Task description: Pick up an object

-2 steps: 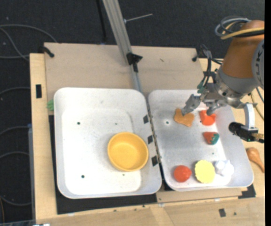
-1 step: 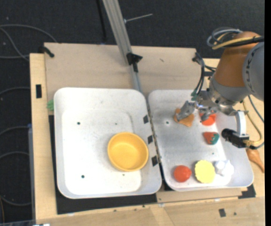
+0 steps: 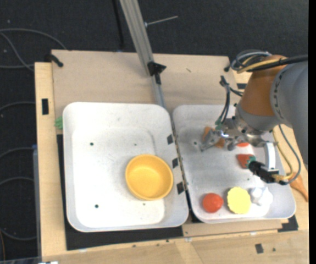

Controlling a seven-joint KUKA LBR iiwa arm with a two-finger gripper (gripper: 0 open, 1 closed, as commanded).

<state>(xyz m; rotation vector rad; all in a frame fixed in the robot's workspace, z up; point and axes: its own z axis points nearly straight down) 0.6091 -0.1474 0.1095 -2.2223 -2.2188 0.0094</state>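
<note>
Two white bins sit side by side: the left bin (image 3: pixel 92 131) holds one yellow bowl (image 3: pixel 149 176) toward its 4 o'clock corner. The right bin (image 3: pixel 193 122) holds one red ball (image 3: pixel 212 202) and one yellow disc (image 3: pixel 238 200) near 6 o'clock, plus one red-and-white object (image 3: pixel 245 159) at 3 o'clock. The gripper (image 3: pixel 215 139) hangs over the right bin's centre; whether it is apart or together cannot be told.

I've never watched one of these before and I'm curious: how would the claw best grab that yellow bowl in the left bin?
Probably by its rim. The yellow bowl sits upright and open, wider than a small gripper likely spans, so coming straight down with one finger inside and one outside the wall seems best. The left-hand rim has bare left bin floor around it.
</note>
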